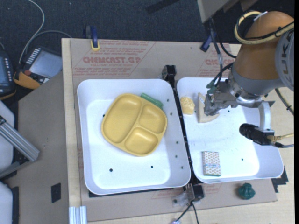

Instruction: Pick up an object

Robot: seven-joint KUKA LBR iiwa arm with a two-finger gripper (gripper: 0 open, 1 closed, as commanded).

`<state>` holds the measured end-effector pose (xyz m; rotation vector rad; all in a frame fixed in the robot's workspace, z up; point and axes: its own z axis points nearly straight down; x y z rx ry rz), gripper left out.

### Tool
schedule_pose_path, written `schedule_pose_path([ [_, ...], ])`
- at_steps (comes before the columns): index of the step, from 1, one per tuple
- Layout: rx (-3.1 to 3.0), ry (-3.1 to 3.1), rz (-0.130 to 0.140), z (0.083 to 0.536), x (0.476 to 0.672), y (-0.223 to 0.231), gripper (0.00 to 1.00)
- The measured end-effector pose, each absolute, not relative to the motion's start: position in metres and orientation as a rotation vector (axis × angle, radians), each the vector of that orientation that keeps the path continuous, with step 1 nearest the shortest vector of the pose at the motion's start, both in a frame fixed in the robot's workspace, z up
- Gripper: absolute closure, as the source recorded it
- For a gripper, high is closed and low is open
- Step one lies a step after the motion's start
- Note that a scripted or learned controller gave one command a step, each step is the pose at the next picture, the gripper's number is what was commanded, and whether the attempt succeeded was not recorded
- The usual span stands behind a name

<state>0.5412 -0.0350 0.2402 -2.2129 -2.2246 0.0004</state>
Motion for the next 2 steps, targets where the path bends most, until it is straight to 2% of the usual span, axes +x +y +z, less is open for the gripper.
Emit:
schedule_pose_path([
  [1, -2.214, -2.224, 0.0, 0.235, 0.534, 0.011, 1.0],
  [2, -2.213, -2.224, 0.002, 0.222, 0.539, 0.06, 1.0],
])
